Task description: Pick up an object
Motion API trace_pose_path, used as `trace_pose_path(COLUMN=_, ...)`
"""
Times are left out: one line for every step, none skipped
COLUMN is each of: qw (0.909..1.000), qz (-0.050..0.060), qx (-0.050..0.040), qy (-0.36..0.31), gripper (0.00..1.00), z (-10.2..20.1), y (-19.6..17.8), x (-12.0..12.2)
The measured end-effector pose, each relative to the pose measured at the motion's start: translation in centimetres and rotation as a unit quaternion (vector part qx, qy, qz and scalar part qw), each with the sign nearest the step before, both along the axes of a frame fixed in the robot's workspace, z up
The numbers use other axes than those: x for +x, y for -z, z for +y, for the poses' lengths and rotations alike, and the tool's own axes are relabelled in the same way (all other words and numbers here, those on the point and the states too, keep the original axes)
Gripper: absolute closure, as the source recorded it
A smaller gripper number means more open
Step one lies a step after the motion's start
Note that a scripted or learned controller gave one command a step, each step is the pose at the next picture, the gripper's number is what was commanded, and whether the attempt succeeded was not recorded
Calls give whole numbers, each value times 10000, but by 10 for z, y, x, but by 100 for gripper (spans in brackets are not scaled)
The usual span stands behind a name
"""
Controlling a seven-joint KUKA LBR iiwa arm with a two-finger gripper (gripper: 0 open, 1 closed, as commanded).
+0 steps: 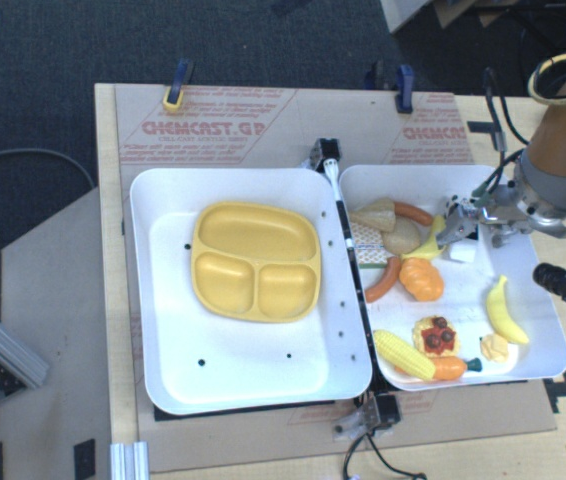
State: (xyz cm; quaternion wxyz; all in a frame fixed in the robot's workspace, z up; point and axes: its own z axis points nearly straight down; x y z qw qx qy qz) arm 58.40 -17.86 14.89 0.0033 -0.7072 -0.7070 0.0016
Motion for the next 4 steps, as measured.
trace_pose_path(qw=10000, qz=-6, qx=2, qy=-3, gripper=0, z=6, y=45, x=3)
trace_pose_path(qw=10000, qz=-21, qx=-1, qy=-3, gripper=0, z=6, y=62, x=5)
trace_pose_path(qw=10000, qz=-36, qx=-11, qy=1, gripper=100, z=6, y=51, x=5)
trace_pose_path(qw=10000, qz=-52, qx=-22, qy=5, gripper=100, z=-3, y=-5, x=3)
